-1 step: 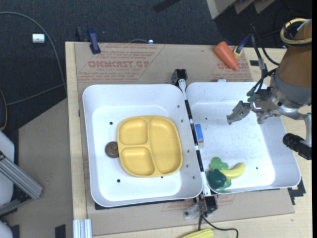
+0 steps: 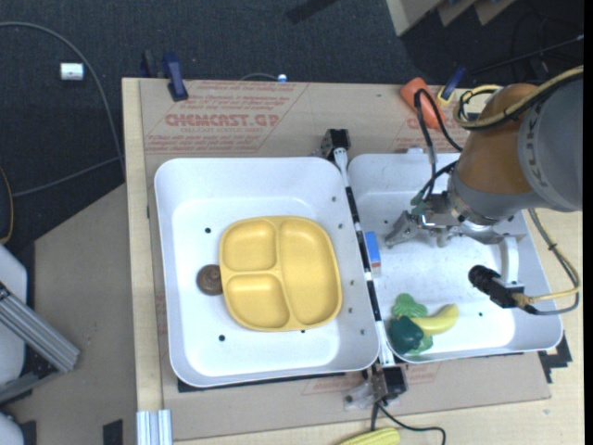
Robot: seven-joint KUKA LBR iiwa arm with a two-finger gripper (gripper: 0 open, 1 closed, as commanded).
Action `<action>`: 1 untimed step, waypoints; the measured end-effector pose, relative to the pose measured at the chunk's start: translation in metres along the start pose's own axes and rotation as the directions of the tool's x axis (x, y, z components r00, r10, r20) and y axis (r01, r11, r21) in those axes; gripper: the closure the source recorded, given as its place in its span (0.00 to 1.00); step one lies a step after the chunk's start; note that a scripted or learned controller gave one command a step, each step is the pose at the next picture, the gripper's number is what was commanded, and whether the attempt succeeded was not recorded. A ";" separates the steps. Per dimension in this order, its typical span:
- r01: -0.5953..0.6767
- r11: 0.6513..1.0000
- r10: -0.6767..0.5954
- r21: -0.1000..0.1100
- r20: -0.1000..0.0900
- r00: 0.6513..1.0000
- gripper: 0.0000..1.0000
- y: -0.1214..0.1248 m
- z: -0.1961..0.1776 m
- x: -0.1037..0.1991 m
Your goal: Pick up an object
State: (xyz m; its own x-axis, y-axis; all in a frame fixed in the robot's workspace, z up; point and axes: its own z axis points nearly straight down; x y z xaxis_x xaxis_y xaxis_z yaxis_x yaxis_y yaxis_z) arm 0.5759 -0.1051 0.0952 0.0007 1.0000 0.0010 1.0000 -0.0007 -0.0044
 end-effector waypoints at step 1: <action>-0.002 1.000 0.002 -0.002 0.001 1.000 0.00 -0.093 0.012 -0.055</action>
State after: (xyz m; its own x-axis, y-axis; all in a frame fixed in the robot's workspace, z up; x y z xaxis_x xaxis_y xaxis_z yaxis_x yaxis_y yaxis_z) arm 0.4831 -0.1602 0.0840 0.0023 1.0000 -0.0003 1.0000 -0.0023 -0.0026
